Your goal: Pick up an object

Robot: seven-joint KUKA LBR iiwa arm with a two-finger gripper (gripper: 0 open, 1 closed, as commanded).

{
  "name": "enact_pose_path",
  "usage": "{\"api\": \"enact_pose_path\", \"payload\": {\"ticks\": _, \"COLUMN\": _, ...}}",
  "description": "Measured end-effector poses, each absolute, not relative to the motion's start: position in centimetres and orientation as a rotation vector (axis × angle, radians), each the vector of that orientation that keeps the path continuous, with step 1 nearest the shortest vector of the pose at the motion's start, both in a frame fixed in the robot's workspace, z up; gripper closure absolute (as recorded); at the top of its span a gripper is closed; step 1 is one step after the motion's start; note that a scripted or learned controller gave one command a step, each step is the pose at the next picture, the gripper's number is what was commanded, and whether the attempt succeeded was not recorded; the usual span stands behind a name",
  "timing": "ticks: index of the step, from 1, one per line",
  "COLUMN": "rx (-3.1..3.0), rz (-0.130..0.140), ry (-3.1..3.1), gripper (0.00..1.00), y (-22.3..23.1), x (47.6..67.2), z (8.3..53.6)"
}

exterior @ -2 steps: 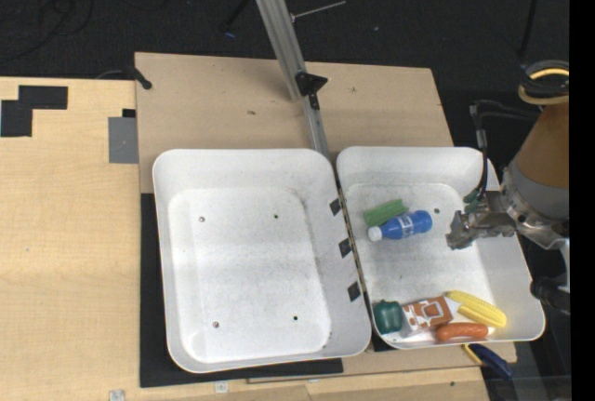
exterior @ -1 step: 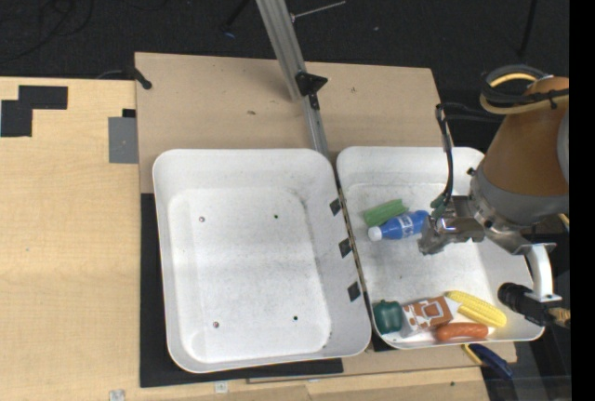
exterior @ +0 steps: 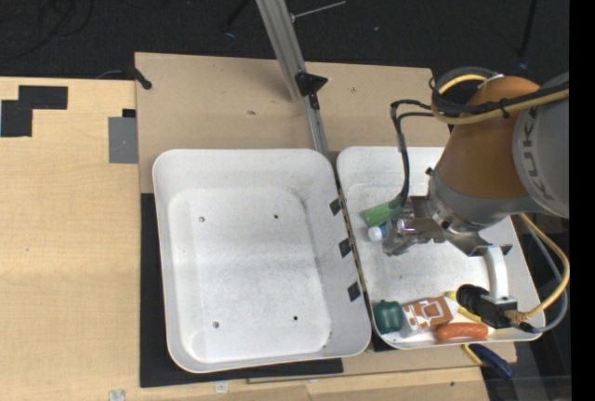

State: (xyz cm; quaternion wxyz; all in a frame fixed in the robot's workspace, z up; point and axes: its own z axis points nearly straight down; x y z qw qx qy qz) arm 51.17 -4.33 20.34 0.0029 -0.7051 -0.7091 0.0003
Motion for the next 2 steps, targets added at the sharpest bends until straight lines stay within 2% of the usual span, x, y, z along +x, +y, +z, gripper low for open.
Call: {"api": "enact_pose_path", "payload": {"ticks": 2, "rx": -2.214, "rz": 0.001, "ry": -2.225, "gripper": 1.0, "y": 7.3, "x": 53.0, "z": 23.1}}
